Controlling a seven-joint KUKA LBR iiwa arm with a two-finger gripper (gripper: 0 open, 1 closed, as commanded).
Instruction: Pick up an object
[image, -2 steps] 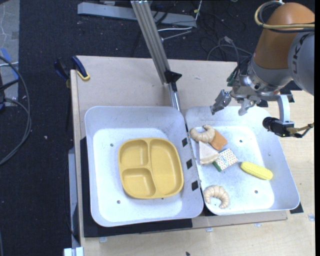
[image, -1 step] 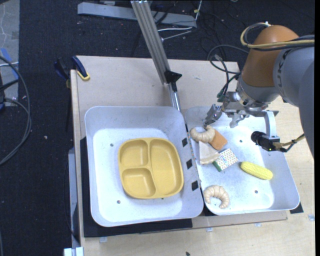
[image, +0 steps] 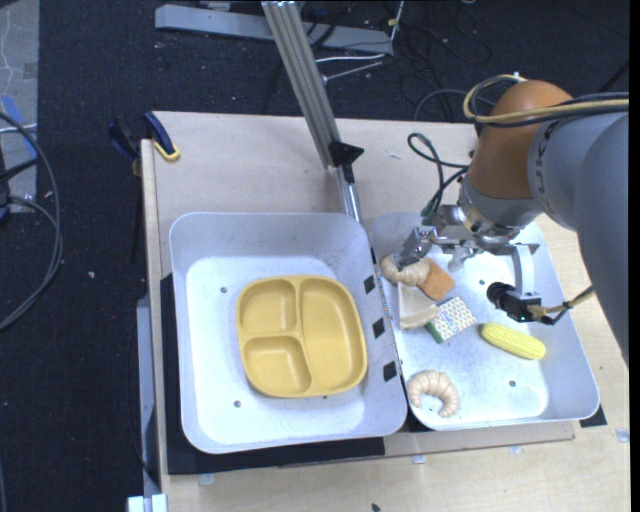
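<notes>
Jaws: set low over the far-left corner of the right bin (image: 500, 385); whether they are open or closed cannot be told from this view
Arm (image: 520, 140): grey with an orange band; reaches in from the right, above the far edge of the right bin
Pale knobbly piece (image: 400, 268): just beside the jaws on their near side; lies at the left edge of the right bin; touches the orange-brown piece (image: 438, 281) on its right
Checkered block (image: 453, 318): near the middle of the right bin; tilted; a pale wedge (image: 418, 318) lies against its left side
Corn cob (image: 514, 341): right of the checkered block and apart from it; lies at a slant
Curled pink-tan piece (image: 435, 391): near-left corner of the right bin; apart from the other items
Yellow tray (image: 300, 335): three compartments; lies in the middle of the left bin (image: 200, 300)
Tabletop (image: 250, 160): carries both bins side by side; their inner edges meet
</notes>
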